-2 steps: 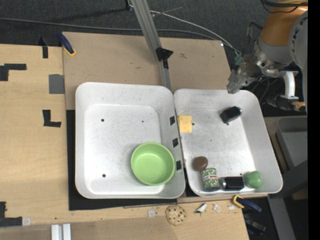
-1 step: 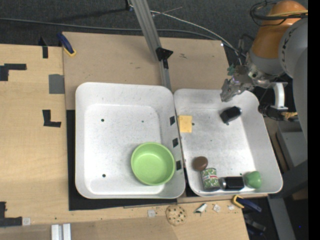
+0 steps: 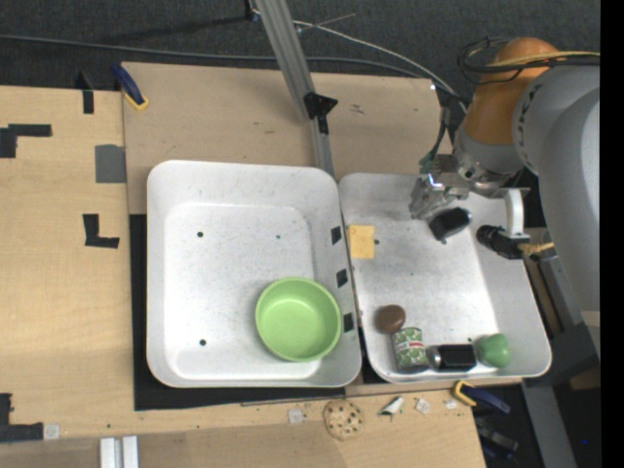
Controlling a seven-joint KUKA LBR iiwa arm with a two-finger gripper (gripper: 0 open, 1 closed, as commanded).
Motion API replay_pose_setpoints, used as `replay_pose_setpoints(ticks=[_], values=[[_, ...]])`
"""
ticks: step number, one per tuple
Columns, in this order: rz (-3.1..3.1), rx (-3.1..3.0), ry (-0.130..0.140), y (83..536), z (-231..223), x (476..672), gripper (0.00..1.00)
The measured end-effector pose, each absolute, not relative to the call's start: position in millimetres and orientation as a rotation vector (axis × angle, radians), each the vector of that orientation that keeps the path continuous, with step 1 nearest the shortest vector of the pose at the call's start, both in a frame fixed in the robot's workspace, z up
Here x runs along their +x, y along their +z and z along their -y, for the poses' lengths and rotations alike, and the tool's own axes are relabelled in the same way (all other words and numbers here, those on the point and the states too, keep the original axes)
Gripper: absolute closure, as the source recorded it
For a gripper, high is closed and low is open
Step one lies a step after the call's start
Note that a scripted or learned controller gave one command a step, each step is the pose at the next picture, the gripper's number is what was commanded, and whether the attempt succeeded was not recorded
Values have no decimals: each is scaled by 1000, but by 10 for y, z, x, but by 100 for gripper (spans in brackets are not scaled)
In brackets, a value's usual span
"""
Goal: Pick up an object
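Note:
My gripper (image 3: 427, 201) hangs over the far right part of the right bin (image 3: 439, 291), and nothing shows beneath it. A yellow block (image 3: 362, 241) lies against that bin's left wall. Along the near edge sit a brown round piece (image 3: 391, 317), a green-labelled can (image 3: 408, 348), a black oblong object (image 3: 451, 357) and a green rounded object (image 3: 493, 350). In the near right of the left bin (image 3: 195, 222) rests a green bowl (image 3: 297, 318).
A grey metal bar (image 3: 292, 66) slants down from the top to the gap between the bins. A round cookie-like piece (image 3: 340, 418) and small scraps lie on the bench in front of the bins.

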State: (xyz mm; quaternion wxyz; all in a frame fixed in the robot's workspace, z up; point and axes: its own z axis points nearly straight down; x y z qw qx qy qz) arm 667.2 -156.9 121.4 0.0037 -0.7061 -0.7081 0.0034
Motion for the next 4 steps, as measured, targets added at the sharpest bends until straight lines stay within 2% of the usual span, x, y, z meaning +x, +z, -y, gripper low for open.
replay_pose_setpoints(ticks=[1,2,3,4], values=[[2224,-2216,5,1377,1569,6690,100],[2222,-2221,-2,1941,1534,6600,100],[2224,-2221,-4,2484,1528,6606,100],[2223,-2211,1,2535,973,6398,100]])
